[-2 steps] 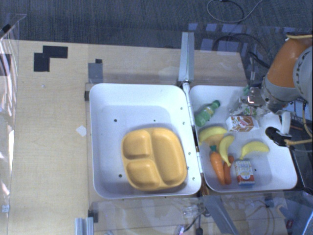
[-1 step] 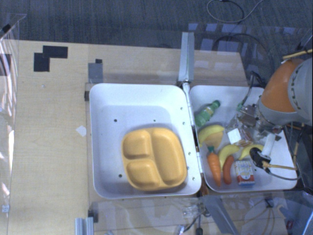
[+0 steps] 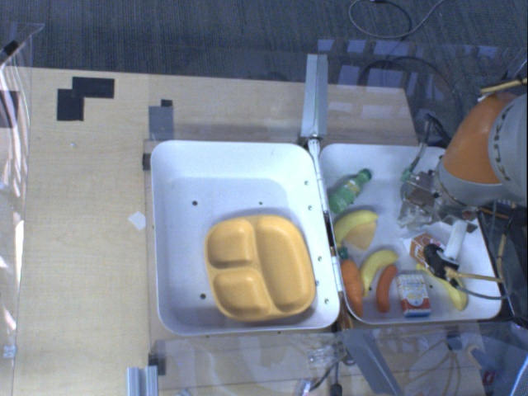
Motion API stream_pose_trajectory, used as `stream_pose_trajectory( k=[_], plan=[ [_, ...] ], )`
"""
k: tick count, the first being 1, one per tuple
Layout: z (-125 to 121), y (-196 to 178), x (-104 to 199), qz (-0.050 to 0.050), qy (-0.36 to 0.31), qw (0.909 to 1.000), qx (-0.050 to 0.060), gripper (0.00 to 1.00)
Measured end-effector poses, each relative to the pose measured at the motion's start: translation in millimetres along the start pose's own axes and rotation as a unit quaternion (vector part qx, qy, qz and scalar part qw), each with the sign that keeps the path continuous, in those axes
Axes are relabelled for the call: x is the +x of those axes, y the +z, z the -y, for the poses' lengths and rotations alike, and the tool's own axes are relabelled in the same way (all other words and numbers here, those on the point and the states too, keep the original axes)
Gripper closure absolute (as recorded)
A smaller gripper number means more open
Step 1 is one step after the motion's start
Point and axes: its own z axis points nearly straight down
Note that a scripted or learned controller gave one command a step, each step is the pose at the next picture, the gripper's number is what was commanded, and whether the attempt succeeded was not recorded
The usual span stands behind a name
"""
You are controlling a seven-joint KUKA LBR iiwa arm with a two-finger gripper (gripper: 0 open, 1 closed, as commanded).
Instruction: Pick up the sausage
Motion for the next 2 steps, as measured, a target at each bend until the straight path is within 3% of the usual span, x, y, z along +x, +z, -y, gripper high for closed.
stream_pose_trajectory(
  k=[1, 2],
  plan=[
    [0, 0, 0, 0.000, 0.000, 1.0000, 0.000, 0.00],
    [-55, 0, 1, 0.002, -0.076, 0.9971, 0.008, 0.00]
  ],
)
